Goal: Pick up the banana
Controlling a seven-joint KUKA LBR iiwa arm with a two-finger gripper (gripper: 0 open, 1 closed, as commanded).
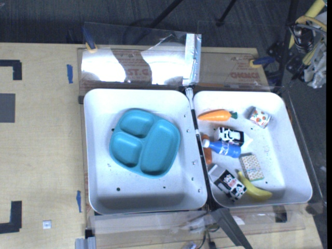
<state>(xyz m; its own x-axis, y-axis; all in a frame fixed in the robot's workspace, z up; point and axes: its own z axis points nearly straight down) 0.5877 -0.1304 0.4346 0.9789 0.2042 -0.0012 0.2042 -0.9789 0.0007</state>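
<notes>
A light wooden desk (41, 139) seen from above at a slant carries two shallow white bins side by side. The left bin (98, 191) holds a blue sectioned plate (145, 141) with three compartments, lying near its middle. The right bin (275, 139) holds a scatter of small things. A clear plastic sheet (140, 61) stands behind the left bin, catching bright glare.

In the right bin, an orange carrot (213, 115) with a green tip lies near the far left corner, pointing across the bin. Below it a blue and white bottle (224, 148) lies on its side, close to the bin's left wall. The banana (254, 188), yellow and curved, lies at the near edge of the right bin, toward its middle, with one end just beside a black and white patterned block (231, 184). A second black and white item (230, 135) sits just above the bottle. A tan waffle-textured square (252, 166) lies just above the banana, between it and the bottle. A small white cube with coloured spots (259, 118) sits alone near the far right corner.

The pincer's state cannot be told from this view
</notes>
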